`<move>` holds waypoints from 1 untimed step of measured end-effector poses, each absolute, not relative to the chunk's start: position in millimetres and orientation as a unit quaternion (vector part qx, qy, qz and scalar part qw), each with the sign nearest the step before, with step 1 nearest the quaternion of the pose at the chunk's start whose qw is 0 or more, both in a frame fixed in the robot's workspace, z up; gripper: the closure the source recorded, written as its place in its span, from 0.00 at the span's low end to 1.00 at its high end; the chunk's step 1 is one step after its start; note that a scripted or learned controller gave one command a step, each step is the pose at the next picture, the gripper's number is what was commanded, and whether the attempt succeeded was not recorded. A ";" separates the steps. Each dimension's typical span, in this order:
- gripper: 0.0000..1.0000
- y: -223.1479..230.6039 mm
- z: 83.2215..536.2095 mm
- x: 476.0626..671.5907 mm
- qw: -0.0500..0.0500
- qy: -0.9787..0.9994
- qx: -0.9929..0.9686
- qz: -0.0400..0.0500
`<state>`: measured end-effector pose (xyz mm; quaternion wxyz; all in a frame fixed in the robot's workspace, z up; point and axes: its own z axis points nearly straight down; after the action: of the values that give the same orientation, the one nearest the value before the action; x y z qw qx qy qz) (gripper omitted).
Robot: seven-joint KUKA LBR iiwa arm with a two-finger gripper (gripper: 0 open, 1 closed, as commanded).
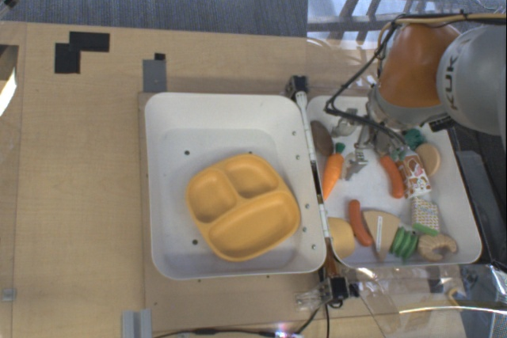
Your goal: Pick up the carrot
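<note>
Carrot point(332, 173): one, orange with a green top, lying lengthwise at the left edge of the right bin point(467, 233), just beside the wall shared with the left bin point(158, 170). Two white bins; the left holds one yellow divided plate point(242, 206). One arm point(428, 67) hangs over the right bin, its gripper point(358, 162) just right of the carrot, apart from it, clamped on nothing; finger spacing cannot be told. Judged step: approach. The next move calls for shifting left over the carrot and descending. Two sausages point(360, 222) lie nearby.
</note>
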<state>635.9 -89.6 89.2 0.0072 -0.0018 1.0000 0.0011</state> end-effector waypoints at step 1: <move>0.00 -82.3 90.6 581.1 0.008 1.000 0.025 0.000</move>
<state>581.1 -82.3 90.6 0.0082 0.0247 0.9997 0.0002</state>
